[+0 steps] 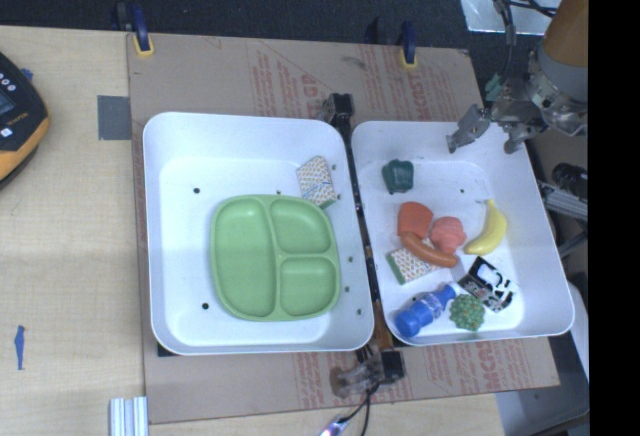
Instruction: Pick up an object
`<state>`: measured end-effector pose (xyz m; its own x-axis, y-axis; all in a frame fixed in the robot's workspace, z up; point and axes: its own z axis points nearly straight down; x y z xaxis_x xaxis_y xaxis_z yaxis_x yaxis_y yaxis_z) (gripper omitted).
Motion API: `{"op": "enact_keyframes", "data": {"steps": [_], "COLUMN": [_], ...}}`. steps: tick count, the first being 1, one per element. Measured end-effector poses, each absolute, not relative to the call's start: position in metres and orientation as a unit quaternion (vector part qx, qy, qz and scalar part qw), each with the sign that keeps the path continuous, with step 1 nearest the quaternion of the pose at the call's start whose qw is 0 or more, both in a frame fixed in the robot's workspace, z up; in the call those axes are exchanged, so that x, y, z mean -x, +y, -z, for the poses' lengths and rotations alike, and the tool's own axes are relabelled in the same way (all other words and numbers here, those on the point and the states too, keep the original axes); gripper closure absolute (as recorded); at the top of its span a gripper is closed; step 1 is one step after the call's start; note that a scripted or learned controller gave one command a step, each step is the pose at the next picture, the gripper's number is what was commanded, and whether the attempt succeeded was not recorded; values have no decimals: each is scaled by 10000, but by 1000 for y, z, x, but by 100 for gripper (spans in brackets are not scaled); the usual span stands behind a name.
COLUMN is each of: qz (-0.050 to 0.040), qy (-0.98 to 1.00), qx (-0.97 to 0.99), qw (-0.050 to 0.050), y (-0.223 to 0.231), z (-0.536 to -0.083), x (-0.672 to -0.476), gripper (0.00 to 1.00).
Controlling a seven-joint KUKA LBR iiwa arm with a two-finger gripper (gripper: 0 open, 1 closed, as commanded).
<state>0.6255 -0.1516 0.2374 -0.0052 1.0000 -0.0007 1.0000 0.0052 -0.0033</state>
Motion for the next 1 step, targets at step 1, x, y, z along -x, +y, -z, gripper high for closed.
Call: {"op": "enact_keyframes", "data": {"steps": [1], "qz": [-22], "qy": [-7093], "qx": [7049], "qw": [20], "y": [-100], "z": [-152], "x": [-589], "gripper": [0]}}
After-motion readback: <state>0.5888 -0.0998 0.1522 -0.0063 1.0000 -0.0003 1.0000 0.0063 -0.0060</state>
